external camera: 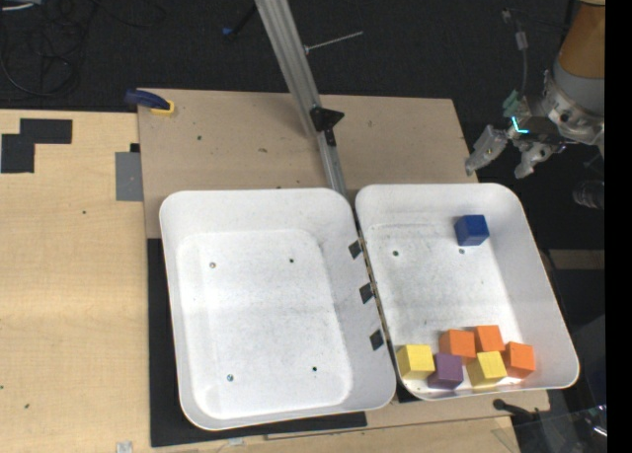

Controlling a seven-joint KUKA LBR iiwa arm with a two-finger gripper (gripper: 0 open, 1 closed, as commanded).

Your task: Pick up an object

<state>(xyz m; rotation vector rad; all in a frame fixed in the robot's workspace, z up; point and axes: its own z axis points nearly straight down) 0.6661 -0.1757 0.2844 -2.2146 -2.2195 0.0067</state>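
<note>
gripper [506, 153] hangs at my 2 o'clock, outside the right bin [538, 244], fingers spread, nothing between them. blue cube [471, 229] sits alone; clustered blocks [464, 355] at 5 o'clock risk jammed, slipping grasps.

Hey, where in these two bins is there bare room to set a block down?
The left bin floor is bare. In the right bin, free floor runs between the blue block and the cluster of blocks crowding its near edge.
</note>
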